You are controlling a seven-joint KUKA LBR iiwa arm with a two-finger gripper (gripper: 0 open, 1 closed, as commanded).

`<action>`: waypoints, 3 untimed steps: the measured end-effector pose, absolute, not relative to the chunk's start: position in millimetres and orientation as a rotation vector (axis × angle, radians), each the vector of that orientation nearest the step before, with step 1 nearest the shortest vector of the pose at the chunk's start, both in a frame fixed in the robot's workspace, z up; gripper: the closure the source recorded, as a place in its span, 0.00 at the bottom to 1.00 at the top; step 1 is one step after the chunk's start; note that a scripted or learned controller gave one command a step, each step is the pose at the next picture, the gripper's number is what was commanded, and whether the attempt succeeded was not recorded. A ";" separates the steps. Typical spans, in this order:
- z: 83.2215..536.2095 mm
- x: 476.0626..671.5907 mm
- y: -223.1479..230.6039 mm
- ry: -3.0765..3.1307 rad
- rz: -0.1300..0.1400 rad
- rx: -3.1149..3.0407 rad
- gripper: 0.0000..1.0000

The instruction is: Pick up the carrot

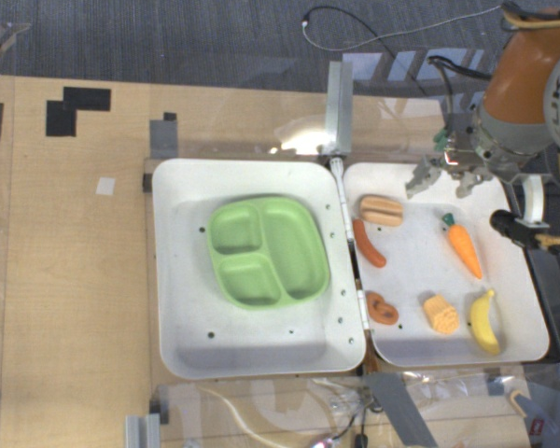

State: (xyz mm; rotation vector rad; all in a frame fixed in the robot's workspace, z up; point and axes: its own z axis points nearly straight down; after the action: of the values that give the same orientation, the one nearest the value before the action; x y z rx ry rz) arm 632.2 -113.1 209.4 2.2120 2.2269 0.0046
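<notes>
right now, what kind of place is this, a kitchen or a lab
Most likely a robot lab bench, not a kitchen: two white bins sit on a wooden bench, toy food such as a carrot and banana fills one, and loose cables trail behind.

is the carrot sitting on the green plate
No, the carrot lies in the right bin, while the green plate sits in the left bin.

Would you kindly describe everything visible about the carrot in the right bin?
The carrot is a small toy-like piece, seemingly plastic: a smooth orange tapered body with a green leafy top. It lies flat on the floor of the right bin, green end toward the far wall, tip pointing toward the banana. Nothing touches it; the gripper is above the bin's far edge, apart from it.
</notes>
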 end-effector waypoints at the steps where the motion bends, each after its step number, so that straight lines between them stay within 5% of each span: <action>1: 170.9 575.4 -180.5 2.151 0.002 2.286 0.00; 2: 89.0 602.0 -195.1 2.322 0.009 2.102 0.00; 3: 101.7 604.8 -193.1 2.321 0.017 2.096 1.00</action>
State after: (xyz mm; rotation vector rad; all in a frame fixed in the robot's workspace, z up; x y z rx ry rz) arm 604.8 -193.1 101.7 2.0957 2.3212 0.0170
